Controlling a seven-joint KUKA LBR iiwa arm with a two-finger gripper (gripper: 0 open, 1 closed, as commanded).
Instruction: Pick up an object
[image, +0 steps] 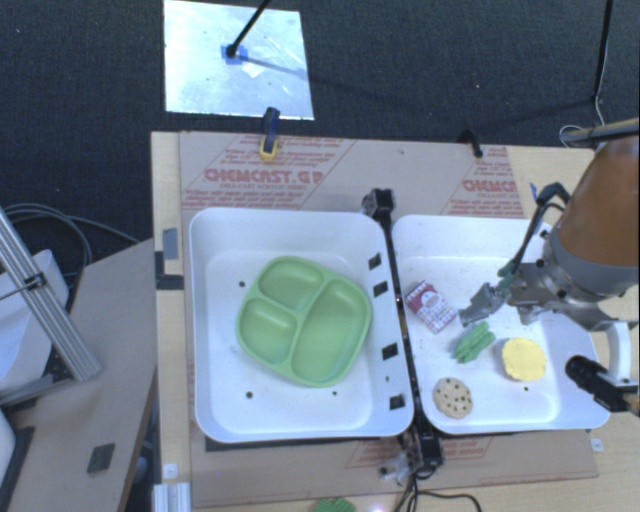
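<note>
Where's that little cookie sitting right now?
The chocolate-chip cookie lies in the right bin, near its front-left corner, just below the green toy vegetable and left of the yellow round piece.

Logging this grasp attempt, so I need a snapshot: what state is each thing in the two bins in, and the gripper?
Green tray: lying flat in the left bin, compartments bare.
Red packet: flat in the right bin, untouched.
Green toy: flat, just below the gripper.
Yellow piece: flat, apart from the others.
Cookie: flat near the front wall.
Gripper: low over the right bin, nothing seen between its fingers.
</note>
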